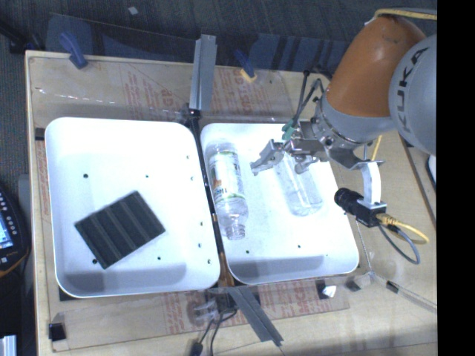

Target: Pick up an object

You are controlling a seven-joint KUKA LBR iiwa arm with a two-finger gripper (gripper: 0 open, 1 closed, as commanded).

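Clear plastic is the material in question: two bottles lie in the right bin. A labelled bottle rests along that bin's left wall; an unlabelled clear bottle lies nearer the middle, slightly tilted. The gripper hangs directly over the upper end of the clear bottle, and its fingers appear spread, with nothing seen between them. A dark ridged slab sits alone in the left bin, well apart from the arm. In my judgement the step in hand is the approach to grasp. The next move calls for descent astride the bottle's body, then closing squarely, since a round, smooth wall could roll or slip aside.
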